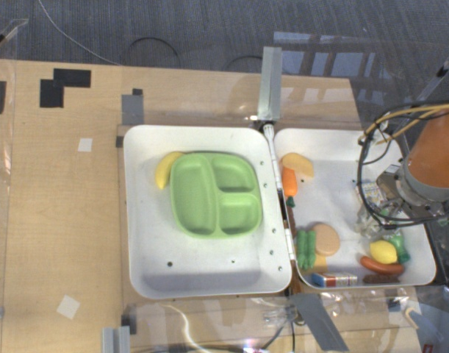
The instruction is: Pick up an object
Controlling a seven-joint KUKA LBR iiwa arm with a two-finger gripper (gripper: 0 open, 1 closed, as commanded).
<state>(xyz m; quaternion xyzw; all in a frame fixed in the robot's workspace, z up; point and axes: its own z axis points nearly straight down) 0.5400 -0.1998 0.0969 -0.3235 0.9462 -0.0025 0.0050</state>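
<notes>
Presently the arm (430,160) hangs low over the right bin (334,145), near its right wall, just above the lemon (383,251) and sausage (382,265) — likely targets, loose in that corner; jaws state cannot be told — wrist and cables hide them

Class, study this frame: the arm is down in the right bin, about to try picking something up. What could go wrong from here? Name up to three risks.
1. The lemon, the sausage and a green piece lie packed together beneath the tool, so it may catch two things or nudge its target aside.
2. They sit close to the right bin's near corner, so the wall may hamper the approach.
3. Loose cables hang near the wrist and might snag.
</notes>
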